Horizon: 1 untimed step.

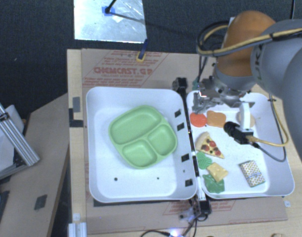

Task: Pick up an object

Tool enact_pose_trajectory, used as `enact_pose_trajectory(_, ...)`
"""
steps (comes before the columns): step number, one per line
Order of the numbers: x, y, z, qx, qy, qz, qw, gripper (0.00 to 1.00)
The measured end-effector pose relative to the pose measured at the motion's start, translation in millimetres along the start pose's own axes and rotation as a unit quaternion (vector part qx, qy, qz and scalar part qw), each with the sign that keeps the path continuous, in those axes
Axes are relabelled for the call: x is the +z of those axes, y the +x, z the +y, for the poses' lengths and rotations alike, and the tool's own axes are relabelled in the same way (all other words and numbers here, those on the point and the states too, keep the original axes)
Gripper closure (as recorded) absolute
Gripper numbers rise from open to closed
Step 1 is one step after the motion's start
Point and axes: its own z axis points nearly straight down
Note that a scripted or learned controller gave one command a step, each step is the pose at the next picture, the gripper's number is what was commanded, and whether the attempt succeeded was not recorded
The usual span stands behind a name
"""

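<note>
Here the likeliest target is the red tomato slice (198, 119), lying flat at about 10 o'clock in the right bin (279, 147), close to the divider between the 2 bins. Touching it on its 3 o'clock side is an orange piece of toast (216, 118). The gripper (202, 100) hangs just above these 2, at their 12 o'clock; whether it is spread or closed I cannot tell, since the wrist hides that part, and nothing is seen held.

To do this step well, I judge the gripper should come straight down over the middle of 1 item, not over the seam where the slice and toast meet, and keep off the bin wall at 9 o'clock. Both pieces lie flat, so a low, square approach matters.

Further out, a pizza slice (210, 145) sits near the bin's centre, a yellow cheese wedge (217, 171) on green lettuce (213, 183) at 7 o'clock, and a patterned cracker (252, 173) at 5 o'clock. The left bin (99, 132) on the desk (47, 147) holds a green divided plate (142, 136).
</note>
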Motion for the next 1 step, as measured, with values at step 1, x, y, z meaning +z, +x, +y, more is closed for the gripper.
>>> enact_pose_trajectory(1,-14.5,9.9,8.6,-0.002,-0.002,0.001,1.0000,1.00)
